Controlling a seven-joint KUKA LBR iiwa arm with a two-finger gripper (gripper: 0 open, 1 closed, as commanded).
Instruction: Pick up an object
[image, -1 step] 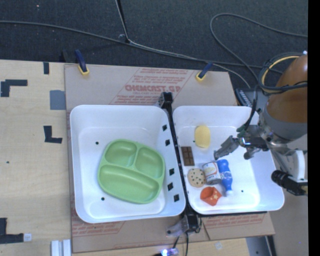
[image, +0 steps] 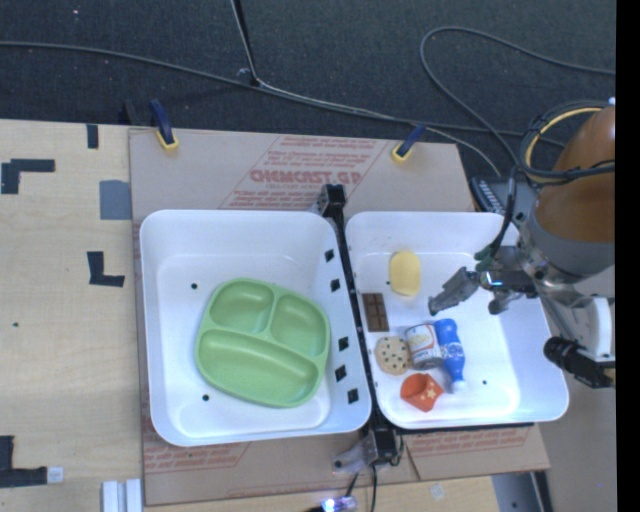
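Bench (image: 60, 300): two shallow white bins are carried side by side on a cardboard sheet, which is held by two clamps at its far edge.
Left bin (image: 160, 250): a green divided plate (image: 265, 342) is laid flat near its middle.
Right bin (image: 520, 390): six small objects are gathered toward its left half.
Yellow object (image: 405, 272): rounded, placed nearest the far wall, apart from the others.
Brown bar (image: 376, 311): laid just beside the divider between the bins.
Cookie (image: 391, 354): round, speckled, set just below the brown bar.
Small can (image: 423, 344): lying between the cookie and the blue bottle (image: 451, 352), touching the bottle.
Red object (image: 421, 391): nearest the front wall, just below the can.
Hand (image: 462, 290): seen above the right bin, to the right of the yellow object; its dark fingers are spread apart and nothing is seen between them.
Arm (image: 580, 200): grey with an orange band, reaching in from the right.
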